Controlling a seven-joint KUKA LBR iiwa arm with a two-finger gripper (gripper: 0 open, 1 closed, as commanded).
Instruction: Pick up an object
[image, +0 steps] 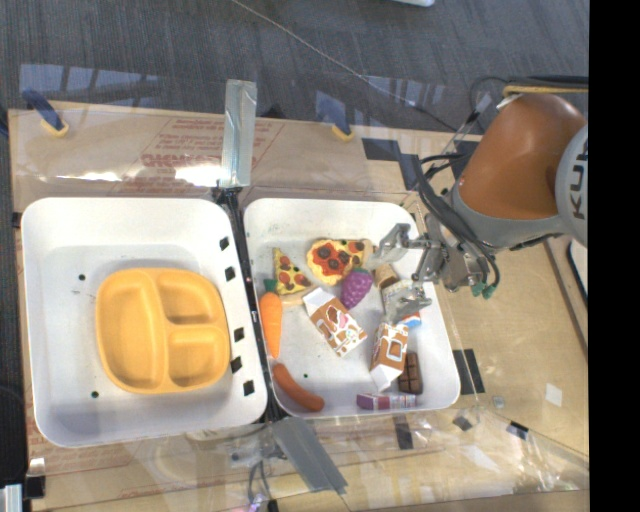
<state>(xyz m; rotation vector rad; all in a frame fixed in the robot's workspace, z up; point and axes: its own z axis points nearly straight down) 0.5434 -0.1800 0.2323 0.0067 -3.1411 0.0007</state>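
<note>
- The bench (120, 150) lies under clear plastic sheeting, with printed cardboard showing beneath it and tape at the corners.
- The left bin (40, 300) is a shallow white tray with a dark seam between it and its neighbour.
- The right bin (300, 215) sits touching it on the right and holds all the toy food.
- The arm (515, 160) reaches in from the right, its orange band over the bench just beyond the right bin's far right corner.
- A yellow divided plate (160, 328) with three compartments rests in the middle of the left bin.
- The gripper (405, 270) hangs over the right bin's right side, above the clutter there; I cannot tell how far its jaws stand apart, nor whether anything is between them.
- A pizza slice (338, 256) with red and dark toppings lies near the bin's far edge, with a smaller pizza wedge (290, 274) just to its left.
- A white and brown carton (335, 323) lies tilted at the centre; a second carton (390, 355) lies to its right, below the gripper.
- An orange carrot (271, 320) lies along the left wall.
- A brown sausage (298, 388) lies near the near left corner.
- A purple bunch of grapes (356, 288) sits beside the pizza slice.
- A chocolate bar (411, 374) lies just beside the second carton.
- A small purple tube (385, 401) lies along the near wall.
</note>
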